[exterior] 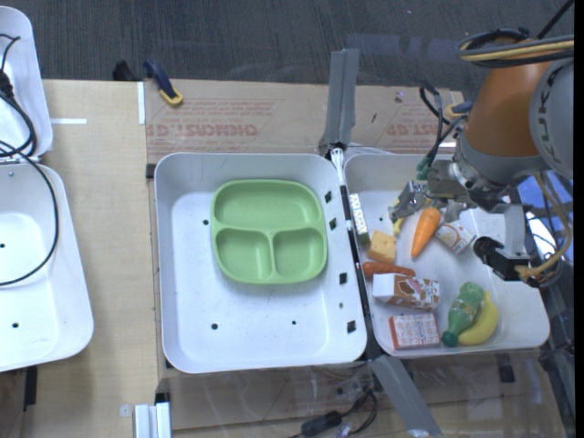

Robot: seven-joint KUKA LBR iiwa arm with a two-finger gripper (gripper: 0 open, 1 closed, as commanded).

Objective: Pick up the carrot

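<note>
In the right bin [525, 331], the gripper [429, 199] hangs at the top of the carrot [423, 232]; its grip cannot be told. The carrot is orange, tapered, standing tilted among packets beside a cheese wedge [383, 246]. A good lift likely rises straight, slowly.

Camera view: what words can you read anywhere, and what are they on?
Cardboard sheet: big red letters, upside down and mirrored, too garbled to read.
Small cartons in the right bin: print too small to read.
Strip between the bins: print too blurred to read.
</note>
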